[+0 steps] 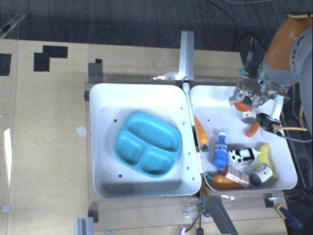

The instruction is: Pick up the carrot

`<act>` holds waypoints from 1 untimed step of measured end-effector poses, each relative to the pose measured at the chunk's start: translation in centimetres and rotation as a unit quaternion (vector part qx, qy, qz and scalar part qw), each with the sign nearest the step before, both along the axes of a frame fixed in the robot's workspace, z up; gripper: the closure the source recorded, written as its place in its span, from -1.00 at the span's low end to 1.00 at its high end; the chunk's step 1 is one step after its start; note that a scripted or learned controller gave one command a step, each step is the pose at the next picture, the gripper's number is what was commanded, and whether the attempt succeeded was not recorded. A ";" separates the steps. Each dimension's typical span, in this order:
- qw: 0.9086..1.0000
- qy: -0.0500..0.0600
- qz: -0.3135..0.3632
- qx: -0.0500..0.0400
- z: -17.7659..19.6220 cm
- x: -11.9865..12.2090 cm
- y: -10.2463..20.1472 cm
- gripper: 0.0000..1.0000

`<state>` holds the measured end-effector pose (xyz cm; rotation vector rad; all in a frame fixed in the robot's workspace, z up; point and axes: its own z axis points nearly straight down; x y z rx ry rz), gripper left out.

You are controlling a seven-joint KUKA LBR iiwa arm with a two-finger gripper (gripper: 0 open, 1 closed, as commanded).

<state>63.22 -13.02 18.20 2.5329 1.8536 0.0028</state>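
The carrot, orange and tapered, lies along the left wall of the right bin, next to the divider. My gripper hangs over the bin's far right part, well away from the carrot. A small orange-red item with a green top sits directly under the gripper, partly covered by it.
The right bin also holds a blue bottle, a black-and-white cow toy, a banana, a red-orange pepper and an orange item at the front. A blue divided plate lies in the left bin.
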 end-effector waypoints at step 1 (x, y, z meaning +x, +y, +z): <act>0.998 0.000 -0.055 0.001 2.4 -6.3 -1.2 1.00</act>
